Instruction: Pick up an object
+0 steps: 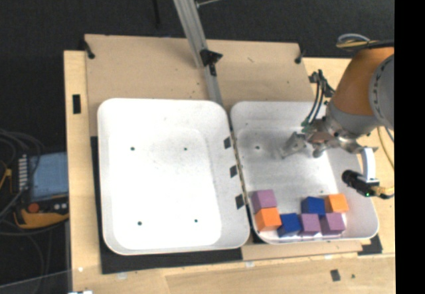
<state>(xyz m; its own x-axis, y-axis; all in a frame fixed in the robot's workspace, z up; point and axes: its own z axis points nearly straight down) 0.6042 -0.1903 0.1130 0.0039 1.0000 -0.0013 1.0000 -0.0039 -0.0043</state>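
Blocks (302, 214) (purple, orange, blue) cluster along the right bin's (265, 123) near edge; end effector (300, 143) hovers above bare floor, fingers spread, holding nothing.

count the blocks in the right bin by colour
purple blocks: 3
orange blocks: 2
blue blocks: 2
total: 7, all clustered along the near edge of the right bin
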